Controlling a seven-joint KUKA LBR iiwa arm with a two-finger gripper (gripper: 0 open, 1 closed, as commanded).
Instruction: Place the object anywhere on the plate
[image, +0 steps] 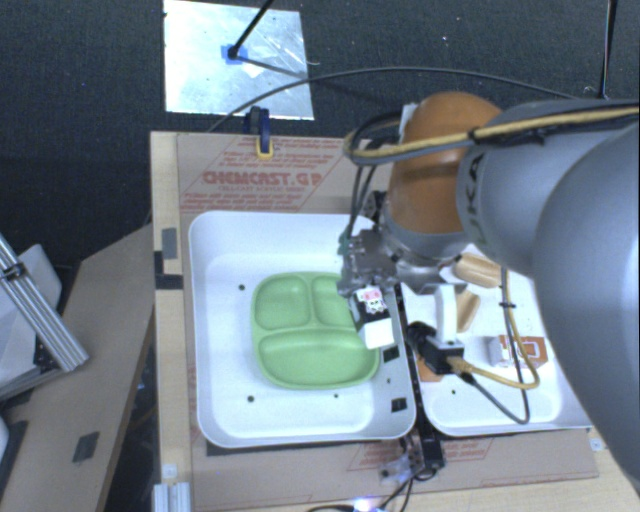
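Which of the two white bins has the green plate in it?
The left bin holds the green plate. The right bin holds small loose objects, and the gripper sits at the plate's right edge.

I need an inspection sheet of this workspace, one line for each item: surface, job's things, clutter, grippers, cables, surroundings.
Surface: two shallow white bins side by side, left bin and right bin, on a brown board.
Job's things: green plate with three compartments lies in the left bin; a small white object with dark marks is at the plate's right edge, under the gripper.
Clutter: wooden-looking pieces and small items in the right bin, partly hidden by the arm.
Grippers: gripper hangs over the plate's right edge; whether it holds the object, I cannot tell.
Cables: black cable and yellow cable across the right bin.
Surroundings: dark floor, a shiny sheet behind the bench.
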